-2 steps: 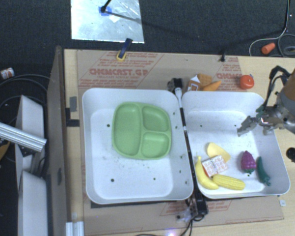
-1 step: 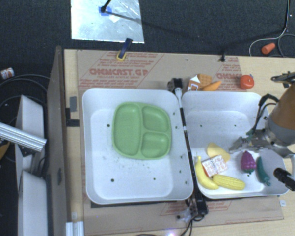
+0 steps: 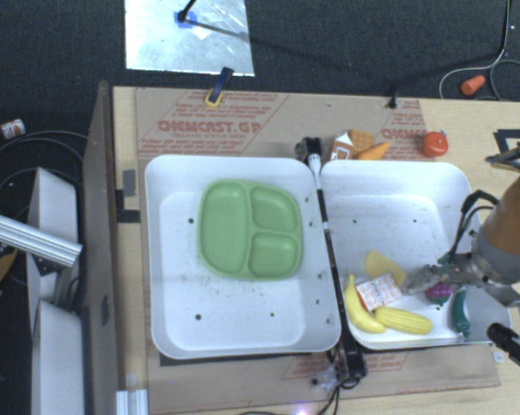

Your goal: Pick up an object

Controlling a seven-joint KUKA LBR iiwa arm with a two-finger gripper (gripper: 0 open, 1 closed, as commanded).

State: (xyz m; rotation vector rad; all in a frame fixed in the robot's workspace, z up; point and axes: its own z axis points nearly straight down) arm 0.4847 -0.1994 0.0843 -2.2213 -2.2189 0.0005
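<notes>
The 2 white bins sit side by side, and the right bin [image 3: 389, 188] is the one to look from. The left bin [image 3: 169, 318] touches its left wall, and a green tray [image 3: 249, 230] with 3 parts lies flat in the middle of that left bin, with bare white floor all around it. The top half of the right bin is bare and wide open. The toys crowd into its bottom part. A yellow banana [image 3: 360, 311] lies close to the left wall near the bottom left corner. A corn cob [image 3: 404, 321] lies along the bottom wall, just right of the banana. A small red and white box [image 3: 379, 293] rests on top of them, and a yellow wedge [image 3: 385, 267] sits just above the box. A purple toy [image 3: 439, 291] lies near the bottom right corner, and a teal thing [image 3: 460, 315] lies at the bottom right edge. The gripper [image 3: 434, 277] hangs low by the right wall, just above the purple toy and close to the wedge. I cannot tell how its grip is set, or if it touches a toy. An orange ball [image 3: 434, 143] and an orange and white toy [image 3: 360, 148] sit on the cardboard above the bin's top wall.
</notes>
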